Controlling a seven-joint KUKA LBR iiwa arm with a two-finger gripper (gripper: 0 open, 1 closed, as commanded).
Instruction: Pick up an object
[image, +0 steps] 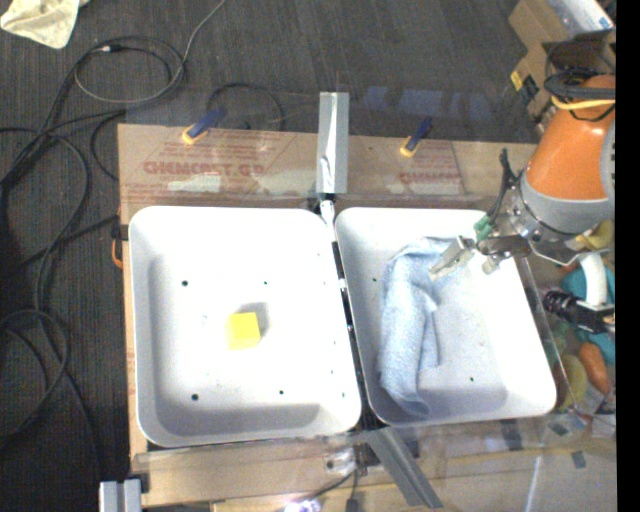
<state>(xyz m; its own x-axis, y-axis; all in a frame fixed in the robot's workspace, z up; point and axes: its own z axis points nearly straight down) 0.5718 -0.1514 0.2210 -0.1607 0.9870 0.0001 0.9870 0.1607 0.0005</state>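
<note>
a crumpled pale rag (45, 20) is seen on the dark floor at the far upper left, with black cables (60, 170) looped below it. the bench (220, 170), topped with brown cardboard, carries two white bins side by side. in the left bin (150, 240) a small yellow block (244, 330) is found lying flat near the middle of the floor, well apart from the walls. two blue-and-yellow clamps (203, 126) are fixed at the back edge of the cardboard, and a grey metal post (333, 140) stands between the bins. in the right bin (520, 380) a light blue towel (410, 320) is draped in folds along the left side, from the back wall to the front corner. the hand (462, 256) is held over the towel's upper right edge; how far it is open cannot be told, and nothing is seen gripped. the arm (572, 160), grey with an orange band, is seen entering from the right.
</note>
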